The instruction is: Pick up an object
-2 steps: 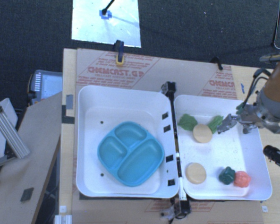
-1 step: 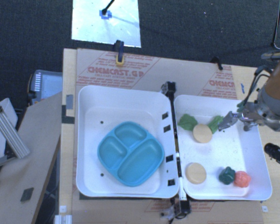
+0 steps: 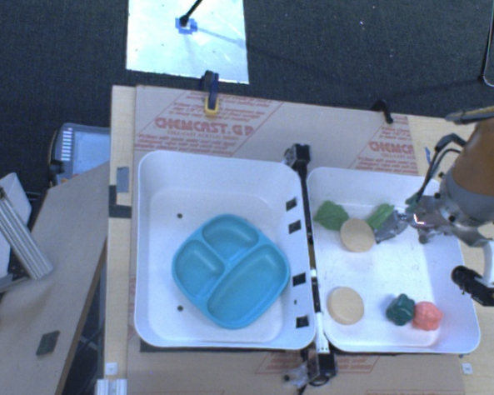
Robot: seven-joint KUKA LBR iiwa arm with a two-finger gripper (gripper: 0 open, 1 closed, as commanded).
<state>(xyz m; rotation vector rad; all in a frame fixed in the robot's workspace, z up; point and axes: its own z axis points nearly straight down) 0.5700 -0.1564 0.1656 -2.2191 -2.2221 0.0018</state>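
Wooden bench (image 3: 118, 251), 2 white bins (image 3: 160, 179) side by side

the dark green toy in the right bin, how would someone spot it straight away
Look in the right bin, the one without the blue divided plate, and go to its near right corner. Two small toys sit there side by side: the dark green toy is on the left, beside the pink toy. It is far darker than the two light green pieces at the far side.
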